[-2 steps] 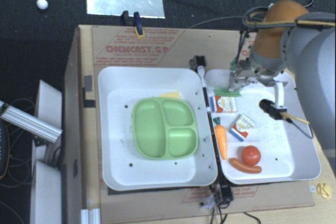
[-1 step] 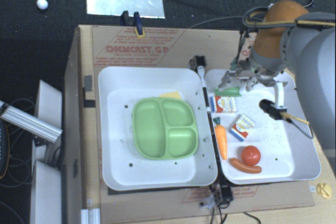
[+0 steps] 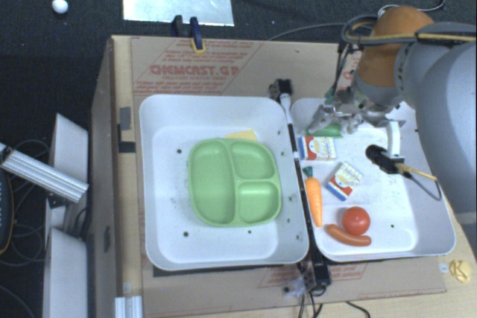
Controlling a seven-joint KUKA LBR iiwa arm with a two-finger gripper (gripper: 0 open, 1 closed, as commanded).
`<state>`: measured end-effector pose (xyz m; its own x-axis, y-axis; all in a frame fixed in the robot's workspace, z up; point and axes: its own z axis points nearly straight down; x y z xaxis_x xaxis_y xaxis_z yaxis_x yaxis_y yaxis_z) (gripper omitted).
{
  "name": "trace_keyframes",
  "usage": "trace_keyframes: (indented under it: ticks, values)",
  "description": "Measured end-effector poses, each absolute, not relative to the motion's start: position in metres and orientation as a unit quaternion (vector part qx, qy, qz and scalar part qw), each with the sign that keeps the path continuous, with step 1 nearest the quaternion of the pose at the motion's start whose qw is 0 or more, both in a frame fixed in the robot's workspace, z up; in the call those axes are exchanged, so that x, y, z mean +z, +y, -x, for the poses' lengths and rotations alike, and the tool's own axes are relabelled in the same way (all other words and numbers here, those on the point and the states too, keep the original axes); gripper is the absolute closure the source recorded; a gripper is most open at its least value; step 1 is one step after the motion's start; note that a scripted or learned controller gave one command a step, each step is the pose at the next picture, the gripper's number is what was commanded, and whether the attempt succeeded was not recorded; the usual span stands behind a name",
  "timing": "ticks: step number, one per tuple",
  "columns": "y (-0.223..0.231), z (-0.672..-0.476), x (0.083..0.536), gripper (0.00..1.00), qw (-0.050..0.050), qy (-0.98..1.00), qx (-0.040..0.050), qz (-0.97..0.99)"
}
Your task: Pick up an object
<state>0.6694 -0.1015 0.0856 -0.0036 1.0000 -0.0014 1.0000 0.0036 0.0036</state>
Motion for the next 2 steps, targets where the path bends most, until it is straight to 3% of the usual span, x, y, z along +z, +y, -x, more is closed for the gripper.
trace_keyframes:
  ticks: [1,2]
  values:
    - [-0.102,-0.6714,0.0988,1.0,0.005,0.709,0.0024,-0.705]
    - [-0.102,-0.6713,0.0987,0.0,0.004,0.709,0.0023,-0.705]
